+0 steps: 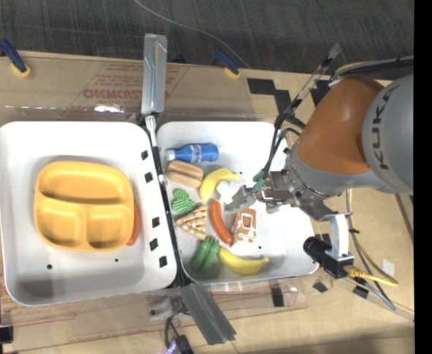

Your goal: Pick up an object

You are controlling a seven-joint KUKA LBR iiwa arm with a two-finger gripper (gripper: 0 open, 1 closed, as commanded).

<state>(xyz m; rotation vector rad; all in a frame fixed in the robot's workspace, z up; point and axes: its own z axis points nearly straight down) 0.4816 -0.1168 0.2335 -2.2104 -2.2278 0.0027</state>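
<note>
The right bin [290,142] holds toy foods. A blue bottle [194,153] lies at the back, with a hot dog [184,172] just in front of it. A yellow banana [214,181] curves beside a green leafy piece [181,200] and a toast slice [192,222]. A red sausage [219,221], an orange-and-white carton [245,227], a green pepper [206,255] and a second banana [243,261] fill the front. My gripper [241,198] hangs low over the middle of the bin, just above the carton and beside the sausage.
The left bin [17,146] holds a yellow divided tray [83,203]. A metal divider bar [154,72] runs between the bins. The arm's orange band [338,127] and wrist cover the right bin's right side. Cables [371,271] trail off the bench at the right.
</note>
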